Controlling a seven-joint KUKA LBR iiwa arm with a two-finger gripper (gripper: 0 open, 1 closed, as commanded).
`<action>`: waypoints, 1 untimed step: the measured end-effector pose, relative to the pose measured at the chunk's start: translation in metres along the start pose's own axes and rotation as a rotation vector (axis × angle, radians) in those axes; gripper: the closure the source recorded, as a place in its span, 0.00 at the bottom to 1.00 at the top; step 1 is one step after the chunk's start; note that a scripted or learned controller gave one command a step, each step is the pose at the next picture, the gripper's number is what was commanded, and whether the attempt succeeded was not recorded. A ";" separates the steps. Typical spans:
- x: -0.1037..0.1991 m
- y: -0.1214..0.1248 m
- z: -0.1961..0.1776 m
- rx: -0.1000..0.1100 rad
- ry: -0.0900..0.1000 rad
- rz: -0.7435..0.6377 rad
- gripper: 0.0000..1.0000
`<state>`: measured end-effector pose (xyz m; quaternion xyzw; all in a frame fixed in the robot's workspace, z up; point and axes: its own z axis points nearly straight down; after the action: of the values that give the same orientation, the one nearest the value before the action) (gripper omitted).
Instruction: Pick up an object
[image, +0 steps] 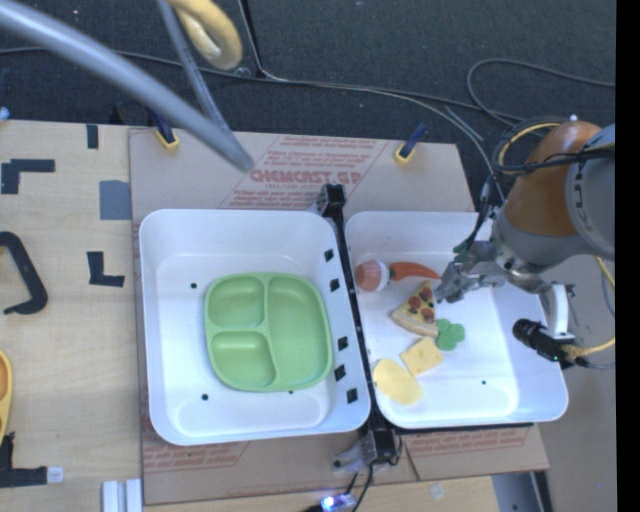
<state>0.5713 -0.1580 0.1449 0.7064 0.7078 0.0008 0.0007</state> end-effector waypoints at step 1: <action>-0.006 -0.004 -0.046 -0.001 -0.001 0.001 1.00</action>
<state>0.5673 -0.1639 0.1908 0.7069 0.7074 0.0009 0.0013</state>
